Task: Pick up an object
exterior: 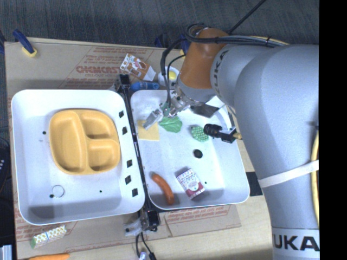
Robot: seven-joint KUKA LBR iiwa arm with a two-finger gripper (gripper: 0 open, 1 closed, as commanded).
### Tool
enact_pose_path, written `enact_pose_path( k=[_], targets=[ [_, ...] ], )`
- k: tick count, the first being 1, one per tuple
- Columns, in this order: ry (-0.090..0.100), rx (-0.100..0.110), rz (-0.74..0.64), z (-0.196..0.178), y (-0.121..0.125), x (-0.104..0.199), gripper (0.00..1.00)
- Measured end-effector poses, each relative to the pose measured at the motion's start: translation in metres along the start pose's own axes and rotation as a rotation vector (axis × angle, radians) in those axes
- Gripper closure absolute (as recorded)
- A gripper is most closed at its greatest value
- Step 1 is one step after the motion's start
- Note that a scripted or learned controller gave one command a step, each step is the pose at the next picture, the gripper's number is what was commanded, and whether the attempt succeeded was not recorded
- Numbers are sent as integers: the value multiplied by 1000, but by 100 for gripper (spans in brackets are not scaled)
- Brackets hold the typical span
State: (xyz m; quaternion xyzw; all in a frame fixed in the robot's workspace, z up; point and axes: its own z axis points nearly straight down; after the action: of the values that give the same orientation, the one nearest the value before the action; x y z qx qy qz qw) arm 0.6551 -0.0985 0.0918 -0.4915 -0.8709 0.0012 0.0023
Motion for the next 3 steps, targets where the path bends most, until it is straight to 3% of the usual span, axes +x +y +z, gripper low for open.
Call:
enact_pose_path(
  k=[1, 2, 3],
  targets=[
    [-3, -3, 17, 0, 1, -1, 0],
    [-2, -3, 309, -22, -3, -8, 0],
    [0, -1, 245, 0, -29, 3, 0]
  ],
)
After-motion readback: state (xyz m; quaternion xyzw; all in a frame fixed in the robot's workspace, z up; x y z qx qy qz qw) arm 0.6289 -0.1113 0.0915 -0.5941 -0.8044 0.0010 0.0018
